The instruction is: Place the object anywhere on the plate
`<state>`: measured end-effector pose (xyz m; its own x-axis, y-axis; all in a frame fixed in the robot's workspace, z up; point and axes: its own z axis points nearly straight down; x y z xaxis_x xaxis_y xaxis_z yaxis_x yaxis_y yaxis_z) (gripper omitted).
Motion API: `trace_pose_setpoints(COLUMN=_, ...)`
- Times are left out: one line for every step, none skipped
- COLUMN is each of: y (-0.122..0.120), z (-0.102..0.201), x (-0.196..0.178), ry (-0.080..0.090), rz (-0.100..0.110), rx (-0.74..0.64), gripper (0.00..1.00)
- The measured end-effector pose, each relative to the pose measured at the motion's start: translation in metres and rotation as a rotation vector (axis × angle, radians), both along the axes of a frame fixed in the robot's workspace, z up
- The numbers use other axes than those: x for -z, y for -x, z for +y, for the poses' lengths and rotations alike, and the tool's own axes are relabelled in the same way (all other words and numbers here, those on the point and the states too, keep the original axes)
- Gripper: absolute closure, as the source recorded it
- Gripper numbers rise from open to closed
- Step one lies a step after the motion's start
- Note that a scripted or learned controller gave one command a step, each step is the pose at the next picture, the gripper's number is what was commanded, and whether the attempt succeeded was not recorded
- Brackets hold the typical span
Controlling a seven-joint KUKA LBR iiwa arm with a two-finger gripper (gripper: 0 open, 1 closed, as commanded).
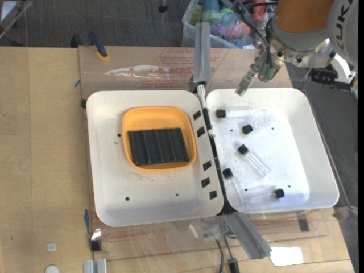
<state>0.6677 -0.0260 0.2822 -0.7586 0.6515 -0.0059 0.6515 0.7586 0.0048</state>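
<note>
An orange plate (157, 114) sits in the left bin (108, 198). A black ridged slab (157, 146) lies flat on it and covers most of its floor. In the right bin (310, 152) lie several clear vials with black caps, such as one (255, 161) near the middle and another (266, 193) at the front. My gripper (250, 81) hangs above the back rim of the right bin, tilted down to the left, with nothing visibly in it. It is well apart from the plate and from the vials.
A grey divider bar (201, 61) runs back from between the two bins. A clear tub of colourful items (227, 10) stands behind the bench. A blue-and-yellow tool (99, 45) lies at the back left. Bare wooden bench stretches to the left.
</note>
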Motion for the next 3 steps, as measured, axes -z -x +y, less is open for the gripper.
trace_pose_setpoints(y=0.007, z=-0.044, x=-0.022, ry=0.002, rz=-0.001, rx=-0.192, gripper=1.0)
trace_pose_setpoints(y=0.018, z=-0.118, x=-0.052, ry=0.005, rz=-0.002, rx=-0.449, gripper=1.0)
trace_pose_setpoints(y=0.019, z=-0.17, x=-0.023, ry=0.003, rz=0.003, rx=-0.706, gripper=1.0)
